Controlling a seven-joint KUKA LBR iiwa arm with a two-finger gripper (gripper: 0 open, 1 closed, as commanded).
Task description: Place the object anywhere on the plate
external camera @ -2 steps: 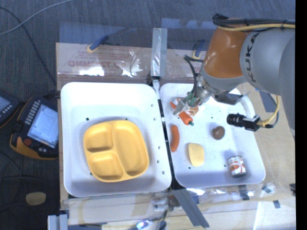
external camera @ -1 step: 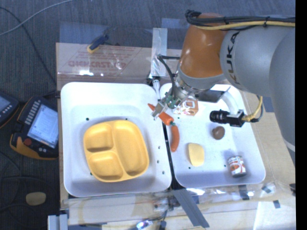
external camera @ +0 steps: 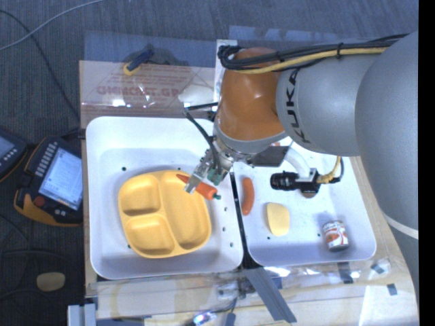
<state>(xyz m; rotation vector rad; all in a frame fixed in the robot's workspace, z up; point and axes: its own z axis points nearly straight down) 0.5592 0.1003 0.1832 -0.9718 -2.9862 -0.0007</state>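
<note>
A yellow divided plate (external camera: 163, 216) lies in the left bin. My gripper (external camera: 204, 180) hangs over the plate's upper right rim, shut on a small orange carrot-like piece (external camera: 198, 185) that lies slanted between its fingers. The piece's left end pokes out over the plate's rim. The arm's orange band and grey wrist hide the area above the gripper.
The right bin (external camera: 353, 250) holds an orange-red sausage (external camera: 247, 195) by its left wall, a pale yellow wedge (external camera: 276, 219) in the middle and a small red-labelled can (external camera: 334, 235) to the right. A teach pendant (external camera: 51, 178) lies left of the bench.
</note>
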